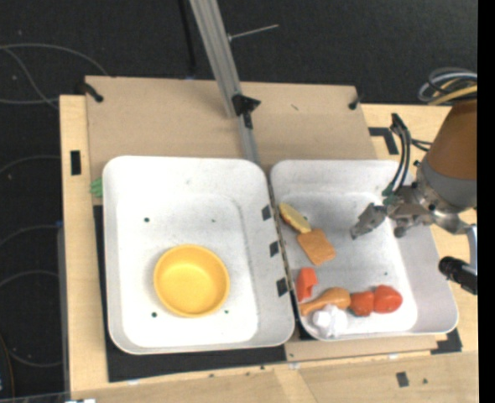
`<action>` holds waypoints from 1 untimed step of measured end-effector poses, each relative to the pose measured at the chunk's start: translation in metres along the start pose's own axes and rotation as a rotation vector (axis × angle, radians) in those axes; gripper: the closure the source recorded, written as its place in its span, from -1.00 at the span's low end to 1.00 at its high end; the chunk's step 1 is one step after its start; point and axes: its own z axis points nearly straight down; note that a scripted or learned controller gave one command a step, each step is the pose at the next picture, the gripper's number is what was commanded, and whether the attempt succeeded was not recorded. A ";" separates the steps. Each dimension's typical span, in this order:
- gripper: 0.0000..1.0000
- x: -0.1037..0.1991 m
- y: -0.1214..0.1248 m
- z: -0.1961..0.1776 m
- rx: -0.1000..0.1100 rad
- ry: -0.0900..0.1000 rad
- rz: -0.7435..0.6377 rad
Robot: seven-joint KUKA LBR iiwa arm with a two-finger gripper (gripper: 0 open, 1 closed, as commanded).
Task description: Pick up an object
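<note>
Objects: your pick candidates all sit in the right bin (415,309), bunched along its left wall and near corner, likely where they slid to rest.
Banana piece: the yellow piece (295,217) lies by the divider, just above the orange block (316,247), the two almost touching.
Near-corner pile: the small red piece (305,283), tan piece (330,299), white lump (330,321) and red tomato-like piece (380,300) crowd together, so a clean grab there looks tricky to me.
Gripper: you've got the gripper (372,222) hanging over the bare middle of the right bin, right of the orange block and apart from it.
Fingers: nothing sits between them; whether they're wide or narrow, I cannot tell from this slant.
Left bin: the left bin (130,191) carries a yellow bowl (191,280), well apart from the arm.
Bench: the bench (164,116) holds both bins side by side.
Best bet: the orange block, nearest and flattest, I'd judge.
</note>
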 end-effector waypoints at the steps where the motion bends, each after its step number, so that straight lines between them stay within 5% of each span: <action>1: -1.00 -0.005 -0.004 0.044 0.000 -0.001 0.001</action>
